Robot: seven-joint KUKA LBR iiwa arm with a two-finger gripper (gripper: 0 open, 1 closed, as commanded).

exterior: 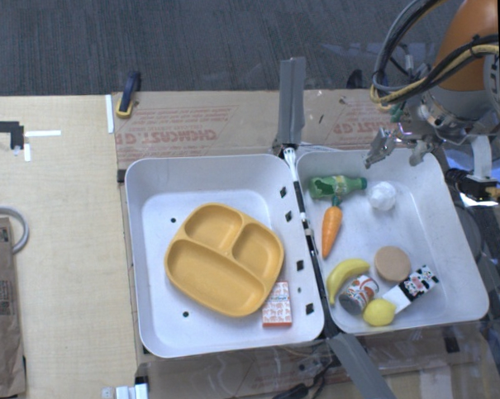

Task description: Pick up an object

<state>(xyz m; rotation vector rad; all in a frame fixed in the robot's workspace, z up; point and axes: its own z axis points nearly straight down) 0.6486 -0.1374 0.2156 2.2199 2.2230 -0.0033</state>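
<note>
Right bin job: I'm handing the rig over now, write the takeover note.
Hand: above the right white bin's far edge, open, holding nothing.
Right bin: green plastic bottle, orange toy carrot, white ball, yellow banana, round tan disc, small tin can, yellow lemon, black-and-white carton.
Left bin: yellow divided plate, small red-and-white box.
Done: nothing picked.
Left: grasp and lift one object.

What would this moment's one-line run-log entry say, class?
phase: approach | gripper: open, holding nothing, above right bin far edge | nearest: green bottle, white ball | yellow plate: left bin
</note>
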